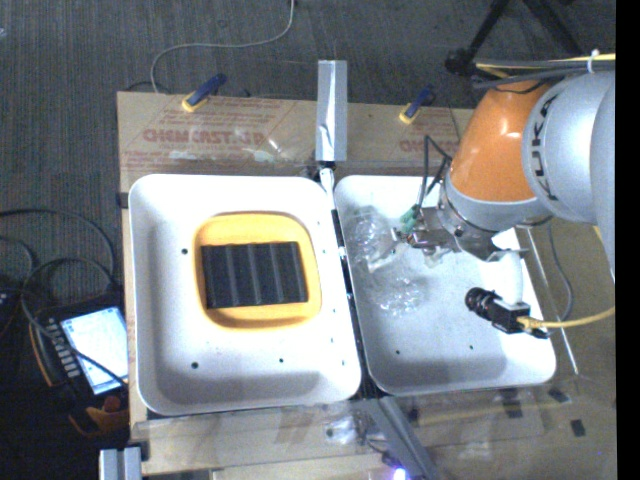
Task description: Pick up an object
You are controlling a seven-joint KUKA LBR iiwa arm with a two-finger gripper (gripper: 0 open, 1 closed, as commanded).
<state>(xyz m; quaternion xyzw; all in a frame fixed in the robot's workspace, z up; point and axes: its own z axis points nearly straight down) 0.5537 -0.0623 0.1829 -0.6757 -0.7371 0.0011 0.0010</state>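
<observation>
arm's claw (425, 236) in bin (450, 363) w/ clear plastic (365, 236) just beside it; open/shut can't tell.

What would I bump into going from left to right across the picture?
A lit screen on the floor → yellow tray with a black middle → clear crinkly plastic → the robot's hand.

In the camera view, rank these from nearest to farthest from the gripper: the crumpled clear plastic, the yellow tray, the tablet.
1. Crumpled clear plastic, in the right bin, beside the gripper.
2. Yellow tray, in the left bin.
3. Tablet, far left, outside the bins.
</observation>
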